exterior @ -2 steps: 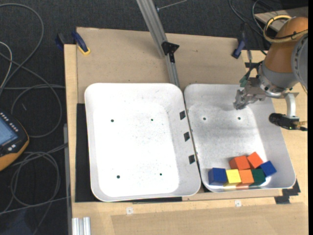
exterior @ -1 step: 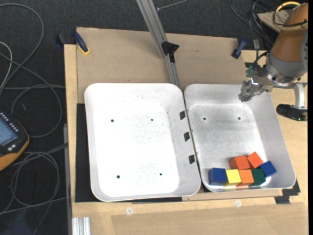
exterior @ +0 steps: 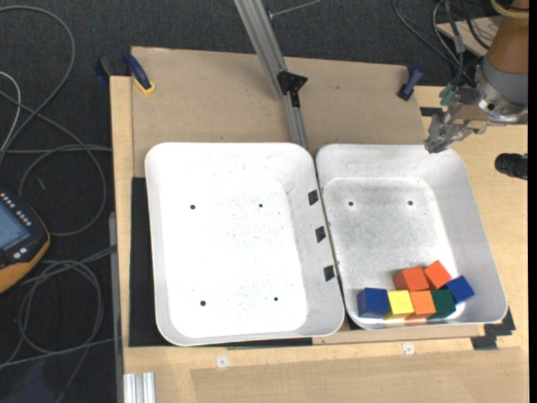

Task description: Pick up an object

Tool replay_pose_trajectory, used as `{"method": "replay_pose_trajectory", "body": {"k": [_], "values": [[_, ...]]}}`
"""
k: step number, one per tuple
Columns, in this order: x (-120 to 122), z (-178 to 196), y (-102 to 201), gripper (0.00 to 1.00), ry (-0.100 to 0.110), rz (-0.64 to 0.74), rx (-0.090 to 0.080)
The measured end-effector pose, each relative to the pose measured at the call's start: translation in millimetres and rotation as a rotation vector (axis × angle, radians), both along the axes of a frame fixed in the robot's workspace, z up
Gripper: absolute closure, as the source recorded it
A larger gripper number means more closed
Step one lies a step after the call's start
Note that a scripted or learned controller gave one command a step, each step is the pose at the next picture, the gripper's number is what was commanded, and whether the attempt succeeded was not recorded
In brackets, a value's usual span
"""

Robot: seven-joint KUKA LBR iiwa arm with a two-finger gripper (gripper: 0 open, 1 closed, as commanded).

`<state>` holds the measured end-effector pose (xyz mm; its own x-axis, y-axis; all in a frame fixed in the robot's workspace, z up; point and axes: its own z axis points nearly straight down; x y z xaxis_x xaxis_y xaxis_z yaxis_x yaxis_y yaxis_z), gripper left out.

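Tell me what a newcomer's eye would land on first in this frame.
A tight cluster of coloured blocks, orange, blue, yellow and green, sits in the near corner of the right bin. The gripper hangs over that bin's far edge, well away from them.

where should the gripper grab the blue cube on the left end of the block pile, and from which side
Take the blue cube from straight above, fingers on its far and near faces. Its far and left sides look open, but the yellow block sits against its right side and the bin's near wall is close, leaving little room.
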<state>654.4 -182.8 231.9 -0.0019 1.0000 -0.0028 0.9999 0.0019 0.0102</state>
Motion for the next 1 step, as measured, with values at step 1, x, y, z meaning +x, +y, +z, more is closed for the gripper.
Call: {"method": "replay_pose_trajectory", "body": {"k": [1], "values": [[0.1,-32.2,0.6,1.00,0.013,0.000,0.003]]}}
